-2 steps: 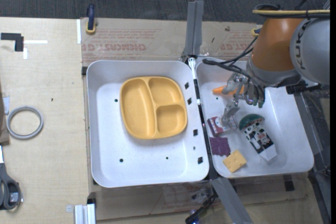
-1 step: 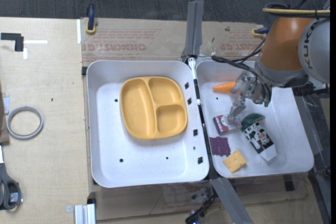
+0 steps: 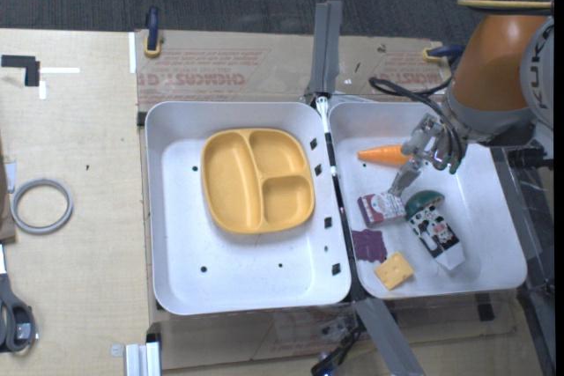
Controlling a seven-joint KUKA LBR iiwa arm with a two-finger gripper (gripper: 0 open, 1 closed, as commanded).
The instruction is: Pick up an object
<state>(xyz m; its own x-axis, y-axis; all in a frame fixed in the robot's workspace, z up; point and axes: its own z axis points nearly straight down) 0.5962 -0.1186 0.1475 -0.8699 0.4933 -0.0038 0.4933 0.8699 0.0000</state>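
My gripper [image 3: 412,165] hangs over the right bin [image 3: 493,216], reaching in from the right below the orange-banded wrist. It sits just right of the thick end of an orange carrot [image 3: 381,155] and above a maroon and white carton [image 3: 380,208]. A cow-patterned bottle with a green cap [image 3: 434,226] lies to the lower right of the gripper. Near the bin's front lie a purple piece [image 3: 370,246] and a yellow cheese wedge [image 3: 394,270]. I see nothing lifted off the bin floor.
The left bin [image 3: 176,251] holds a yellow divided plate [image 3: 258,180]. A grey divider [image 3: 326,57] runs between the bins. On the bench at left lie a grey ring [image 3: 39,205] and scissors [image 3: 16,321].
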